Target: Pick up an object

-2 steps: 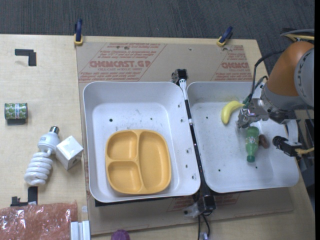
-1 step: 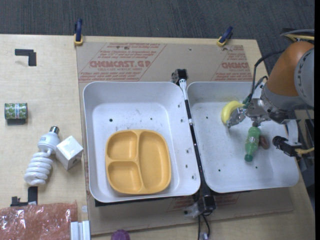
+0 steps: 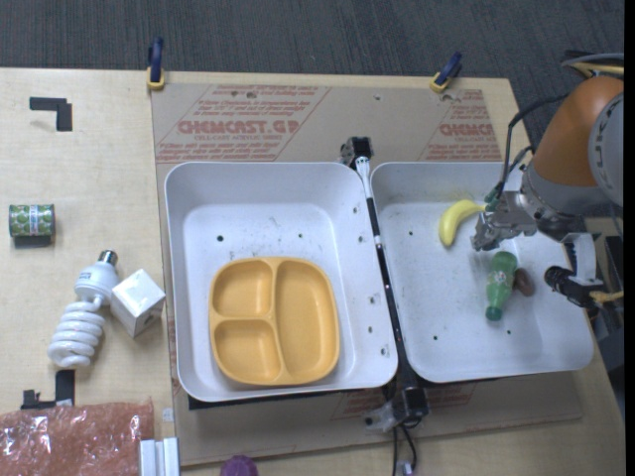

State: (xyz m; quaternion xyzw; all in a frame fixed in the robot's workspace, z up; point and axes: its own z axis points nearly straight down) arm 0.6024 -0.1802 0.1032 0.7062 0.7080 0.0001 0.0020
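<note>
In the right bin (image 3: 437, 335) lie a yellow banana (image 3: 455, 220) near the back and a green bottle (image 3: 499, 285) on its side toward the right. A small dark brown object (image 3: 523, 283) rests beside the bottle. My gripper (image 3: 488, 238) hangs between the banana and the bottle's top, close above the bin floor, with nothing visibly held. The grey arm with its orange band (image 3: 580, 132) reaches in from the right.
The left bin (image 3: 189, 266) holds a yellow divided plate (image 3: 274, 319). On the bench to the left lie a spiral light bulb (image 3: 81, 317), a white cube (image 3: 138, 301) and a small green can (image 3: 31, 222). A pink mesh bag (image 3: 74, 438) sits at the lower left corner.
</note>
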